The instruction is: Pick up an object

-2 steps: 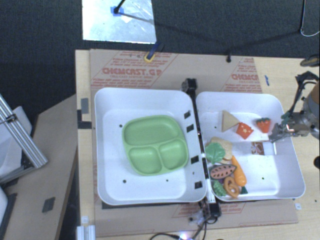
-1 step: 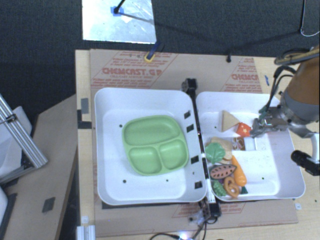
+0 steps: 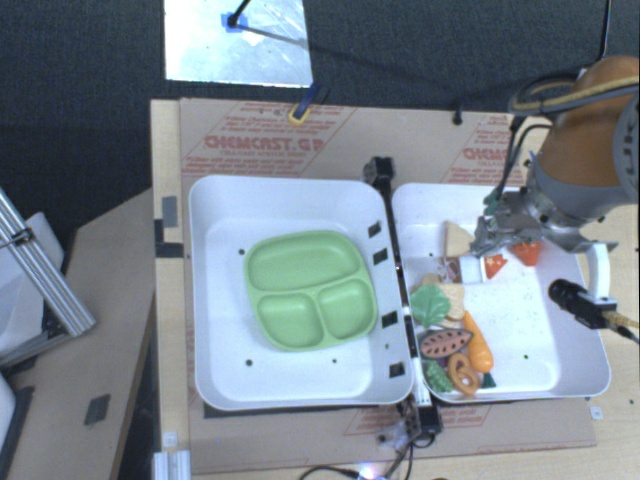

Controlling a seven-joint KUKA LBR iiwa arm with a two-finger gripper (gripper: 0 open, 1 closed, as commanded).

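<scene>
Grey and orange robot arm with a metal two-finger gripper

The arm [image 3: 590, 158] is a thick, rounded body with an orange-tan upper casing over a smooth grey section. A dark cable with a yellowish stripe loops across its top, and thin dark wires trail down the side. At its end sits the gripper [image 3: 492, 236], a compact cluster of silver-grey metal parts with angular edges and dark seams

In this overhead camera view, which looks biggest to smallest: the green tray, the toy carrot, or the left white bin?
1. Left white bin
2. Green tray
3. Toy carrot

The differences are plain; distance from the camera doesn't change the order.
</scene>
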